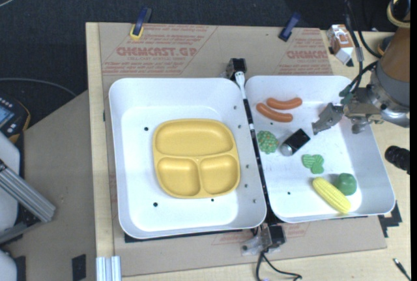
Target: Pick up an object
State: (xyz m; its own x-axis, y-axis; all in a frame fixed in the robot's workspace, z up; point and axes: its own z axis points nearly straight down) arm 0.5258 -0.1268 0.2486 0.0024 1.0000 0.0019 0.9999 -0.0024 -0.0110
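The gripper (340, 118) is hovering at 3 o'clock over the right bin (381, 175), fingers spread and holding nothing. The nearest target, a black block (297, 140), is lying at 8 o'clock from it, touching a grey piece. Approach vertically and centre the fingers across its narrow side. The arm is being cut off at the frame edge; finger height above the floor is probably indeterminable.

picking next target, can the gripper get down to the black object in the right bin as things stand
Probably yes: the gripper hangs just right of the black object, which lies uncovered, nothing between them.
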